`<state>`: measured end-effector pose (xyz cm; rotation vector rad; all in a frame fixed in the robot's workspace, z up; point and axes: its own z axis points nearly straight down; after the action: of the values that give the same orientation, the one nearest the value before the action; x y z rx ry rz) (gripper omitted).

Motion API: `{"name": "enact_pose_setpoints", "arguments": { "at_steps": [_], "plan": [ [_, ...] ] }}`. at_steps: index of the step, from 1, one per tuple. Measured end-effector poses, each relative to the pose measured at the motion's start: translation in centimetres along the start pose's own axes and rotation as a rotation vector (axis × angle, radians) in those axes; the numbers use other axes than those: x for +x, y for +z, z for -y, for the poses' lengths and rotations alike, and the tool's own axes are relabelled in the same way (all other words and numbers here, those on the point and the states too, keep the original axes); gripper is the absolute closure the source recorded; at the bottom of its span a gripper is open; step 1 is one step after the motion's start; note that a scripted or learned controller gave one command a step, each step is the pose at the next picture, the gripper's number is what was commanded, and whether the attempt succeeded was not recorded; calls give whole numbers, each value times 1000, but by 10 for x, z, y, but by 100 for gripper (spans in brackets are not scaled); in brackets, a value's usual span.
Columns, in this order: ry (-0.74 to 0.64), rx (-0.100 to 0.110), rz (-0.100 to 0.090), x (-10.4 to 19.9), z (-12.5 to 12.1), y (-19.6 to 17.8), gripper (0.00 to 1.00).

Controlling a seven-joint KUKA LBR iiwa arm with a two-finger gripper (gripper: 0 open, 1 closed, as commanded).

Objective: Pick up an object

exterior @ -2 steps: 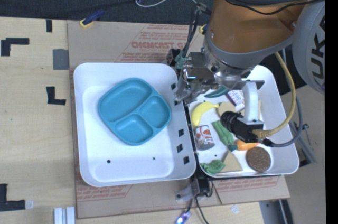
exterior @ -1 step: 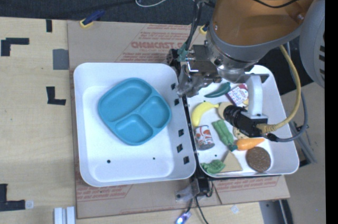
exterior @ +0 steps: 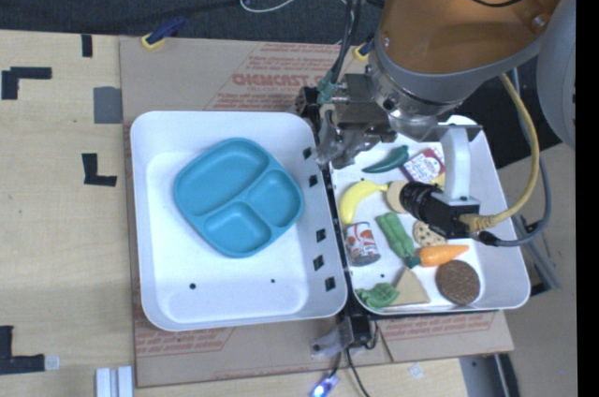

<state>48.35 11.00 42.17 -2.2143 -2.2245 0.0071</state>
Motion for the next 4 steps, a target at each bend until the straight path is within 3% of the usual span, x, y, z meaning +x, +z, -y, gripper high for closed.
{"name": "enact_pose_setpoints", "arguments": {
  "at_steps": [2, 3, 4],
  "plan": [
    [-3, 4, 1, 1, 0, -19, 100],
    [9, 2, 1, -53, -12, 38, 100],
    [2, -8, -2, -50, 0, -7, 100]
  ]
}}
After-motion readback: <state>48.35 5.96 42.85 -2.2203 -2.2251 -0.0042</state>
